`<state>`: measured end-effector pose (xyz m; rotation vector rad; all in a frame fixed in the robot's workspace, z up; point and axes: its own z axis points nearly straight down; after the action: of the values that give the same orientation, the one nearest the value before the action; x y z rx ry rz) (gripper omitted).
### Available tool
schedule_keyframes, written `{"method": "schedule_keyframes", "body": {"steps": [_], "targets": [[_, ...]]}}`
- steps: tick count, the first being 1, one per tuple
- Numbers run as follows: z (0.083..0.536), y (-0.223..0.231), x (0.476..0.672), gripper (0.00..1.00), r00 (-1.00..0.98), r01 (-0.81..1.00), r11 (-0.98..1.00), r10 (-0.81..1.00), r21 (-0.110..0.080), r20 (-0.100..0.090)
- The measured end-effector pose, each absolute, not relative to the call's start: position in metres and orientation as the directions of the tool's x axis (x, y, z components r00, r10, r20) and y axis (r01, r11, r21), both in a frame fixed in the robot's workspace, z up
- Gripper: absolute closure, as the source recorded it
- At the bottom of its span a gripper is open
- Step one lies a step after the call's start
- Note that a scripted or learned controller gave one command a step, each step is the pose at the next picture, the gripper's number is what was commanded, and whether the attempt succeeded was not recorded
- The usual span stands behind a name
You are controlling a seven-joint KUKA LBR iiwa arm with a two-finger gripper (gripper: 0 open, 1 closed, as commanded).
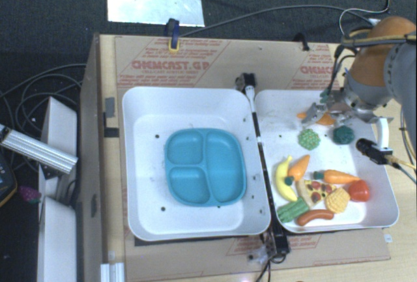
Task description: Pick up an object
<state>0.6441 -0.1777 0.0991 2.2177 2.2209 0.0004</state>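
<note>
Gripper [324, 112] sits low in the right bin [384, 212], just above the green broccoli [309, 139], fingers closed on an orange piece [323, 120].

A single fixed camera looks down on the bench [195, 59] from above at a slant, far enough back to take in both white bins whole. The left bin [140, 144] sits near the middle of the frame and the right bin [384, 209] toward the right side. The far end of the bench lies toward the top, with dark floor [52, 0] beyond. The arm [381, 59] enters from the right edge.
</note>
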Motion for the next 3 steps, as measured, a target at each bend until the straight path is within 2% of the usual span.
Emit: {"method": "schedule_keyframes", "body": {"steps": [1, 2, 3], "targets": [[0.08, -0.144, 0.661, 0.0, 0.006, 0.999, -0.006, 1.0, -0.034, 0.002], [0.085, -0.138, 0.633, 0.0, -0.002, 1.0, 0.002, 1.0, 0.002, -0.001], [0.096, -0.138, 0.634, 1.0, -0.003, 1.0, 0.003, 1.0, 0.004, -0.001]]}}
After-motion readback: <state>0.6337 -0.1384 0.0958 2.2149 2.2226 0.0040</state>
